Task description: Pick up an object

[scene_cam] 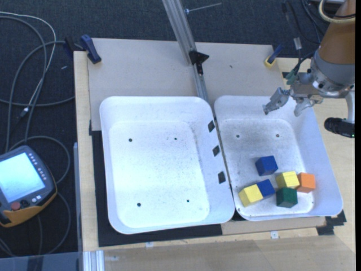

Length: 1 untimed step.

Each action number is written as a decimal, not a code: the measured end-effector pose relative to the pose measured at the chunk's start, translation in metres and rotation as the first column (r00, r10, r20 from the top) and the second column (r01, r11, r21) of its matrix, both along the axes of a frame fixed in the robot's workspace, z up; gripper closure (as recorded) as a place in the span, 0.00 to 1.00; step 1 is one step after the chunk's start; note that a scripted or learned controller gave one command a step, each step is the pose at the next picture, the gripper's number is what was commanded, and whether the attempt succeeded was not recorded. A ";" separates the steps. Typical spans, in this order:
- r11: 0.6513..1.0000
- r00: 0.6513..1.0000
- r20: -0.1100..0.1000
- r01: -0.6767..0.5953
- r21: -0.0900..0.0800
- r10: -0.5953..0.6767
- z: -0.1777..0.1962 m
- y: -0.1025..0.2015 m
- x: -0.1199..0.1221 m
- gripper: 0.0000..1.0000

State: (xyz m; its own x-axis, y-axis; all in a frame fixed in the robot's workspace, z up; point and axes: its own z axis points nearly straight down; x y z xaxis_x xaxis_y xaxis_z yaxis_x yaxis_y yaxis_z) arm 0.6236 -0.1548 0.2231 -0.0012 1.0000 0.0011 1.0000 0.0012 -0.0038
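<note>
Closest to the front edge of my tabletop (141,66), the blocks sit bunched in the near right corner of the right bin (316,145). The yellow block (251,194) is at the front, and a blue block (266,187) touches its right side. The dark green block (286,197) is next to that one, near the bin's front wall. Just behind the green one is a second yellow block (287,179), and the orange block (306,181) sits right beside it, closest to the right wall. A bit farther back, another blue block (266,165) sits by itself.

The left bin (113,117) lies next to the right bin, and their walls meet in the middle. I see small dark clips (215,150) along that line.

Farther back is my claw (289,103). It hangs over the far right corner of the right bin, well apart from all the blocks. Its two fingers (275,102) look spread apart, with nothing between them, but they are small and a bit blurry, so I am not fully sure. My grey arm with its orange band (338,38) comes in from the right.

At the far edge of the tabletop a blue clamp (90,47) grips the left corner, and a silver pole (180,27) leans up from the middle.
</note>
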 end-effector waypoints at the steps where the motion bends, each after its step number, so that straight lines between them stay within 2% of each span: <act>1: 1.000 1.000 -0.007 0.002 0.002 -0.002 -0.122 0.003 -0.038 0.00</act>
State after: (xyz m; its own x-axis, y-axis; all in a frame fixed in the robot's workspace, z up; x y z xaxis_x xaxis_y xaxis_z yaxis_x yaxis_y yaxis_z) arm 0.5856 -0.1522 0.1009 0.0007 1.0000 0.0035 0.9999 -0.0007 -0.0108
